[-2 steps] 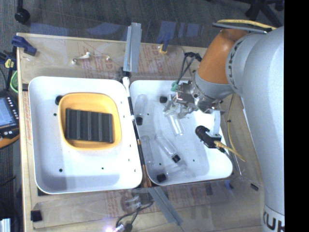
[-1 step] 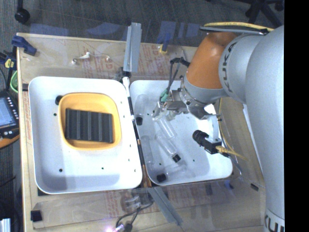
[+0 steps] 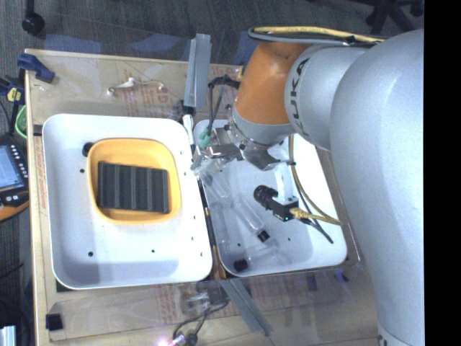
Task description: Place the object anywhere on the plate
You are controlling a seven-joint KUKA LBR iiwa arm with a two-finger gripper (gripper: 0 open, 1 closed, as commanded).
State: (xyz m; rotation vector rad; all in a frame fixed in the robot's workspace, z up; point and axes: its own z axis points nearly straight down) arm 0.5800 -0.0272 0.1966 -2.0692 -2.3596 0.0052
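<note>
A yellow plate point(image 3: 133, 150) with rounded corners lies in the left bin point(image 3: 72, 251). A dark grey ridged slab point(image 3: 134, 187) rests across its middle. My gripper point(image 3: 204, 160) hangs under the orange wrist band point(image 3: 263, 85), over the upper left corner of the right bin point(image 3: 317, 254), close to the wall between the two bins. A small green piece point(image 3: 204, 140) shows right beside it. I cannot make out anything held in the gripper. The arm hides much of the right bin.
A black cable fitting point(image 3: 272, 200) with a yellow cable hangs over the right bin. Two small black bits point(image 3: 263, 234) point(image 3: 240, 264) lie on that bin's floor. A grey metal bar point(image 3: 196, 71) stands behind the bins, and a handheld pendant point(image 3: 11, 168) sits at the left edge.
</note>
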